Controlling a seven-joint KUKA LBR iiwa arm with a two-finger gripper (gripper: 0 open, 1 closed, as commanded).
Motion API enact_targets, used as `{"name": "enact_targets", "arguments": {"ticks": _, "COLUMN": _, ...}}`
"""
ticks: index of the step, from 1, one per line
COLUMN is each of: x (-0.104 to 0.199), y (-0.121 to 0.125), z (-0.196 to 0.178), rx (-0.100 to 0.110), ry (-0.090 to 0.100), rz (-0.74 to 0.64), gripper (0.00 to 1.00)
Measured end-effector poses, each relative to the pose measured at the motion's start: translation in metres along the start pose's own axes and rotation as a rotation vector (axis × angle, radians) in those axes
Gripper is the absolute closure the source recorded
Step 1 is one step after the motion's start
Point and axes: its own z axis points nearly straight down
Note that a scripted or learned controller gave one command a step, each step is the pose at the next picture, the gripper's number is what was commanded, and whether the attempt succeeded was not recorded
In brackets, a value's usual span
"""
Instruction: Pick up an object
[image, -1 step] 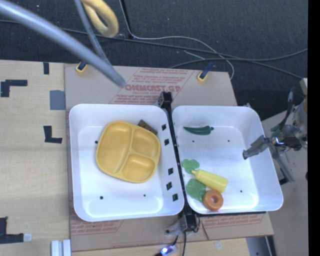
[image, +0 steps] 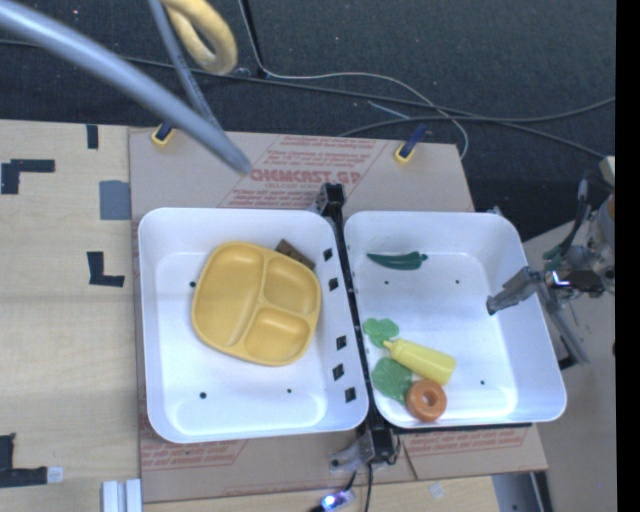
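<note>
The right bin (image: 500, 235) holds a dark green chili (image: 397, 260) near its back wall. At its front left lie a pale green leaf shape (image: 379, 329), a yellow bottle-like toy (image: 424, 359), a darker green piece (image: 391, 379) and an orange ring (image: 428, 400), all close together. In the left bin (image: 165, 330) rests a yellow divided plate (image: 257, 302), and a small brown object (image: 292, 250) peeks out behind it. My gripper (image: 518, 286) hangs over the right bin's right side, apart from every object, with nothing seen in it.
A black divider (image: 343, 300) runs between the bins. Grey rods (image: 120, 70) and a yellow loop (image: 205, 32) cross the upper left. Cables (image: 420, 105) trail over the dark floor behind the cardboard base (image: 300, 165). Arm hardware (image: 595, 255) stands at the right edge.
</note>
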Motion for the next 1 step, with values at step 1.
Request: {"name": "enact_targets", "arguments": {"ticks": 1, "x": -0.0089, "y": -0.0031, "z": 0.0580, "rx": 0.006, "ry": 0.001, "rz": 0.002, "gripper": 0.00}}
